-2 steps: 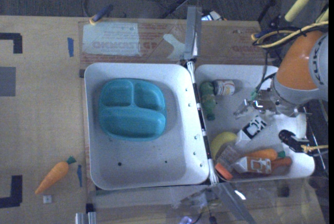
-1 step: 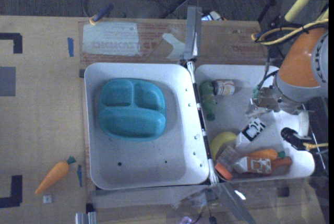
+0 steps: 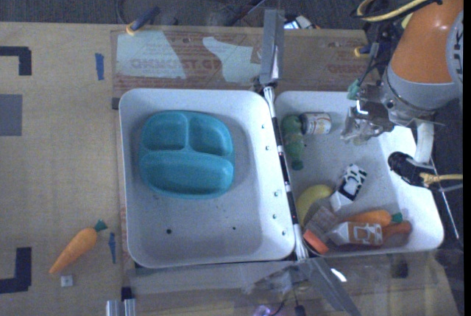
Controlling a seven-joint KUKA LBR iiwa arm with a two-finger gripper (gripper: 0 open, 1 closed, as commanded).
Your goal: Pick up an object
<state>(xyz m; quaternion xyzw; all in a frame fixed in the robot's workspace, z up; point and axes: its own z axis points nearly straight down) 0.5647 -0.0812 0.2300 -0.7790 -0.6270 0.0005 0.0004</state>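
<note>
Likely target is the small can (image 3: 318, 123), lying on its side near the top-left of the right bin (image 3: 430, 233), just beside a green bottle-like item (image 3: 293, 139) that runs along the divider wall. The gripper (image 3: 362, 124) hangs over the upper middle of that bin, to the right of the can and apart from it; the fingers are a pale blur against the white floor, so I cannot tell whether they are open or closed, and nothing is visibly held between them. To do the pick well: shift toward the divider until centred over the can, line the fingers across its short axis so it does not roll, come straight down, close, lift clear. Judgement only: the can is the nearest free piece, but the green item touching or nearly touching it leaves little room for the far finger, and the bin wall crowds that side. Lower down, a black-and-white cow toy (image 3: 352, 182) sits mid-bin, a yellow lemon-like piece (image 3: 313, 199) near the divider, and an orange carton-and-carrot clutter (image 3: 364, 230) packs the bottom edge, harder to separate. A black cable plug (image 3: 405, 166) hangs near the right wall. The left bin (image 3: 140, 233) holds a blue divided plate (image 3: 187, 152). A toy carrot (image 3: 76, 248) lies on the bench outside.
</note>
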